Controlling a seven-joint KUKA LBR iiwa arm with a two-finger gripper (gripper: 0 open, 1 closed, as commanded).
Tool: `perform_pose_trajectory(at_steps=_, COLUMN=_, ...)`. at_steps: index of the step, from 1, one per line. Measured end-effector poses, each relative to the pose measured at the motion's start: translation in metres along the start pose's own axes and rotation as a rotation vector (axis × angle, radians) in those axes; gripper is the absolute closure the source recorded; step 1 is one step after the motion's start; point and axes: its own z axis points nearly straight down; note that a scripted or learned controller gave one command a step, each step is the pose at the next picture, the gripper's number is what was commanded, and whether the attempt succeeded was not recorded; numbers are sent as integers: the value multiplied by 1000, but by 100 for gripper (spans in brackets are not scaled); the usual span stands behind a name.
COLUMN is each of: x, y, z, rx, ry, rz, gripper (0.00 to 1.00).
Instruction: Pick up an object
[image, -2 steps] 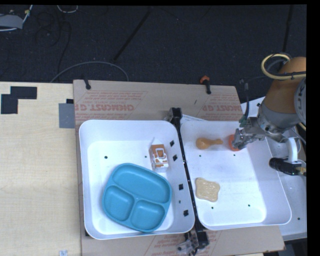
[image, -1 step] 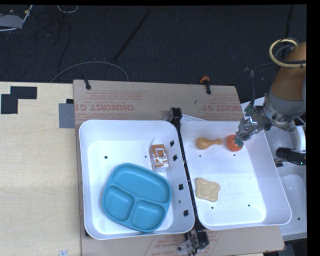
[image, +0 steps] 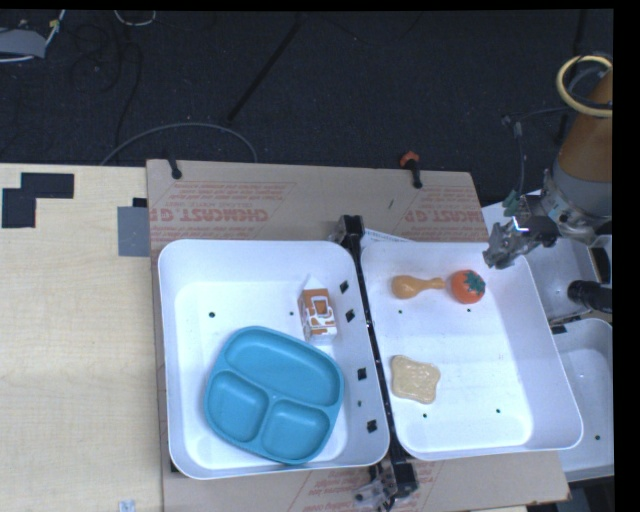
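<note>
We are at the approach: our gripper hangs by the right bin's far right rim, holding nothing we can see. The tomato lies nearest, beside the drumstick. Next we must centre over it and descend.

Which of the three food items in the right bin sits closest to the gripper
The orange-red tomato, at the bin's upper right, just left of the gripper. The drumstick and toast lie farther away.
</note>
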Motion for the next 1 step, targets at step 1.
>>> perform_pose_trajectory(at_steps=1, x=52, y=-19, z=12, rx=7, ry=3, rz=-1, gripper=100)
